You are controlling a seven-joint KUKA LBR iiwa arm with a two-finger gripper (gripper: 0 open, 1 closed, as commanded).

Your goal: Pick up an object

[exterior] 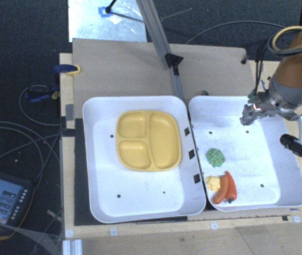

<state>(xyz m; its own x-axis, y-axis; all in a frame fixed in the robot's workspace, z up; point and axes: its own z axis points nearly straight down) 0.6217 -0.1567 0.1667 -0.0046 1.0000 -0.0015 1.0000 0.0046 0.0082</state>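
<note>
Bench (215, 57), seen from above. You have two bins: the left bin (100, 195) bears a yellow tray (148, 140); the right bin (278, 179) holds the pickable items near its front-left corner. The arm (294, 70) reaches in from the right, its gripper (248, 116) over the right bin's back edge; you cannot tell how its fingers stand. Green piece (215, 156): probably light and knobbly; grip across its middle. Orange piece (227, 187), touching a yellow piece (213, 183): likely smooth, so pinch across its narrow width.
</note>
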